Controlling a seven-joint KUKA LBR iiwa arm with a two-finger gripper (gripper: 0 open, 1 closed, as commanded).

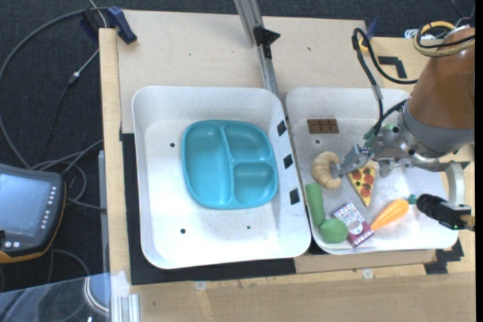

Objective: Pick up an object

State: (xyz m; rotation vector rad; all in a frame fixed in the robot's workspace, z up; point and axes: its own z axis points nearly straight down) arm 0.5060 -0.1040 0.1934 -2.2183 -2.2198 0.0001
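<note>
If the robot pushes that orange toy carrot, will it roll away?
The orange toy carrot looks rounded and tapered, so it would probably roll in a curve. It lies near the right white bin's front wall, which would likely stop it. It seems plastic, probably light and stiff.

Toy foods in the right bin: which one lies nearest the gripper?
The croissant. It lies just left of the gripper, almost touching it. The pizza slice sits just below, while the chocolate bar and carrot lie farther off.
</note>
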